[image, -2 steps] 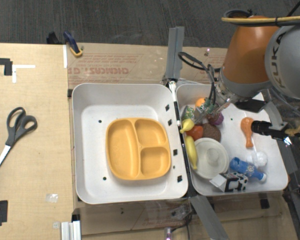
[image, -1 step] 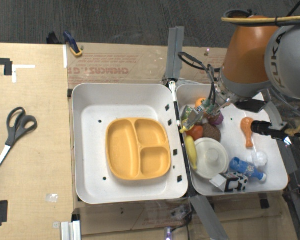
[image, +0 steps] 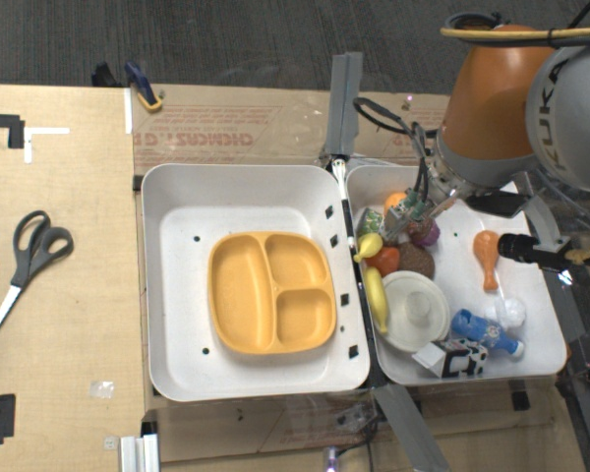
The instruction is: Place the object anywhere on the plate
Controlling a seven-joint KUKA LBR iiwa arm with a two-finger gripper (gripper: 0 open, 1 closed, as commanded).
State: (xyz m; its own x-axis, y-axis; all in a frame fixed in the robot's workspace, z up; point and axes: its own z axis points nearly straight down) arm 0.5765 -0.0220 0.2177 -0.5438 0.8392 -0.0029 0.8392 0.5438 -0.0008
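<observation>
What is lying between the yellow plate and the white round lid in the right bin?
In the camera view, a banana lies between the yellow plate and the white round lid, just past the two bins' adjoining walls.

Bench [image: 59,362] w/ bins [image: 167,293], scissors [image: 25,264]

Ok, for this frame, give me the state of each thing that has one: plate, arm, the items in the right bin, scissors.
plate: upright in the left bin, nothing on it.
gripper: low over the right bin, among the toys at its left end; grip not readable.
banana: lying flat along the right bin's left wall.
white bowl: upright, beside the banana.
orange drumstick toy: lying flat.
scissors: shut, on the bench.
</observation>
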